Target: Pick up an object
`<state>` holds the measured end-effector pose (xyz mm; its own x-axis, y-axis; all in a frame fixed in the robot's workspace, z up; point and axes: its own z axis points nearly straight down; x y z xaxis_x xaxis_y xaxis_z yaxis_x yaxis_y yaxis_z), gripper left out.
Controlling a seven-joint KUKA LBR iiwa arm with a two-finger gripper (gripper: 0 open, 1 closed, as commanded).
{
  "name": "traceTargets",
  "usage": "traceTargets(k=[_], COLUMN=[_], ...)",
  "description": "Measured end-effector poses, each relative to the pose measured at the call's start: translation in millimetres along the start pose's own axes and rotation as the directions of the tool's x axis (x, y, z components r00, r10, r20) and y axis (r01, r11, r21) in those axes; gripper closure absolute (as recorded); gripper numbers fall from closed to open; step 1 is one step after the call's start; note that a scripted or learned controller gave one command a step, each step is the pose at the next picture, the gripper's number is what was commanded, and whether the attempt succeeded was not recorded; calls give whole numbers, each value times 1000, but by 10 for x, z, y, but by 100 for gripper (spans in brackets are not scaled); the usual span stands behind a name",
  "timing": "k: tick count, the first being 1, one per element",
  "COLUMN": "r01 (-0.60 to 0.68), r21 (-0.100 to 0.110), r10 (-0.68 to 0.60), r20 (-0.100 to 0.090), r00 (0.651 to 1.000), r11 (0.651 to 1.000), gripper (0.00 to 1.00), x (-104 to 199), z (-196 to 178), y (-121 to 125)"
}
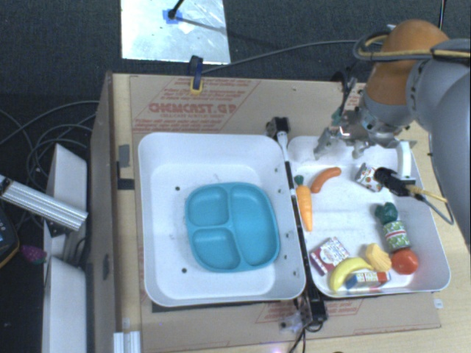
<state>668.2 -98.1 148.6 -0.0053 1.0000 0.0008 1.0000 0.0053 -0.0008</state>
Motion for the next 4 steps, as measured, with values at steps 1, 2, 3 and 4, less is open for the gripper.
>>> traceTargets(k=[1,2,3,4], r01=[0,-4,-2,-2], r21=[0,-2,-5,-4], r10=[0,4,2,2], r20=[0,1,1,0], r00=[1000,1000,1000,1000], r11=[1000,1000,1000,1000], gripper=[0,0,100,100], x=[118,58,61,449], z=[622,641,530,-368], y=[0,-239,-228,-804])
